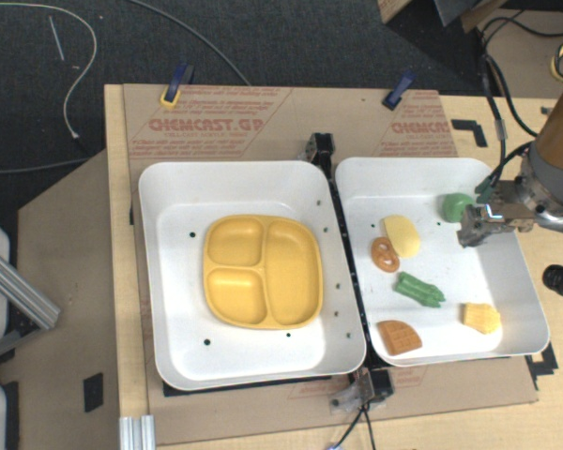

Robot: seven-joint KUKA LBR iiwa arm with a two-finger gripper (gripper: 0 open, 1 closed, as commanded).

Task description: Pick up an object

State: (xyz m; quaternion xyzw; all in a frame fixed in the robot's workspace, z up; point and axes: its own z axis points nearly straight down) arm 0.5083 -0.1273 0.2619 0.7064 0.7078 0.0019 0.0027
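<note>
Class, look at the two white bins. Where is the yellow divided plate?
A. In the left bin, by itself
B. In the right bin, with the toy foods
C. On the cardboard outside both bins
A: the plate lies flat inside the left bin, while the toy foods sit in the right bin.

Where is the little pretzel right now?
The pretzel lies in the right bin, near its left wall. It sits beside the pale yellow piece, and the green pickle is just below to the right.
</note>
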